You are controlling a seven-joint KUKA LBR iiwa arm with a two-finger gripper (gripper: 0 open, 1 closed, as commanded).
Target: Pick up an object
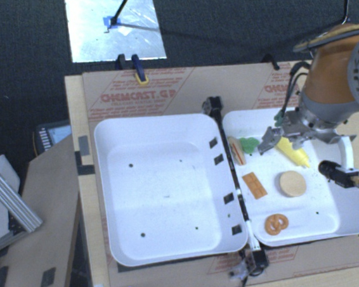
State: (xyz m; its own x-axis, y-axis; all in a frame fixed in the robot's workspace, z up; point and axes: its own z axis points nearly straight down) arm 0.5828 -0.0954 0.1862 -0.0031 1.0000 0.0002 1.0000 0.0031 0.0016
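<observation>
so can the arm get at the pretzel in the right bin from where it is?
Probably yes. The pretzel lies alone near the right bin's front edge, apart from the round cookie and orange bar, nothing over it. The gripper hangs farther back.

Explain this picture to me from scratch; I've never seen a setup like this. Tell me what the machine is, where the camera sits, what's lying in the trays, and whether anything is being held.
One camera looks down at a slant on a bench with two shallow white bins side by side. The grey and orange machine reaching in from the right is a robot arm; the part at its tip that grasps things is the end effector.

The left bin has nothing lying in it. In the right bin lie small toy foods: a yellow banana-like piece, a green piece, a hot dog, an orange rectangular piece, a round tan disc and a pretzel.

The end effector hangs low over the green and yellow pieces. The view does not show anything gripped in it.
</observation>
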